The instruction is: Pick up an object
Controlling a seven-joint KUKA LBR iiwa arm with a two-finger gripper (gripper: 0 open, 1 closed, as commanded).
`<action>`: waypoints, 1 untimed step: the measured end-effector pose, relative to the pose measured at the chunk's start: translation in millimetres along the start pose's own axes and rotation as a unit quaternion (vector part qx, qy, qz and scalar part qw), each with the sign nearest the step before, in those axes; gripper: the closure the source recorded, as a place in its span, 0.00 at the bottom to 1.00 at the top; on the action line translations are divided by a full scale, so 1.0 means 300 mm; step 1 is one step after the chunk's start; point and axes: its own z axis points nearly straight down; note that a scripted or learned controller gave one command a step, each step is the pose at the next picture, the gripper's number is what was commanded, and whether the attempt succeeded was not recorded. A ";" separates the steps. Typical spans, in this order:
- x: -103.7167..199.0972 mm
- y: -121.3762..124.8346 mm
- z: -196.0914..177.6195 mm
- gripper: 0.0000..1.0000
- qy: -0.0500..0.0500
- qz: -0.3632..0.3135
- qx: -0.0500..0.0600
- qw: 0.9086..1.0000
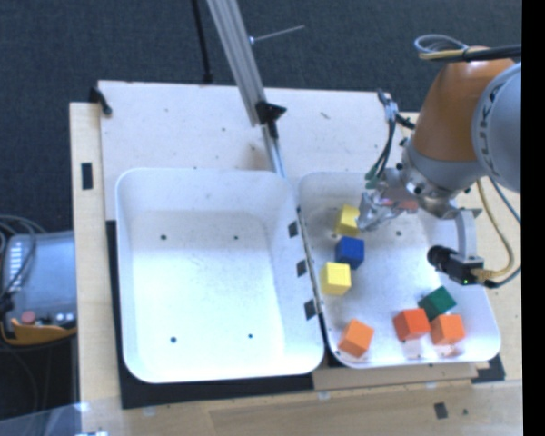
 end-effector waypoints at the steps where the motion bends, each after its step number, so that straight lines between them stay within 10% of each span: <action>1: 0.172 -0.010 0.021 1.00 0.000 0.000 0.000 1.000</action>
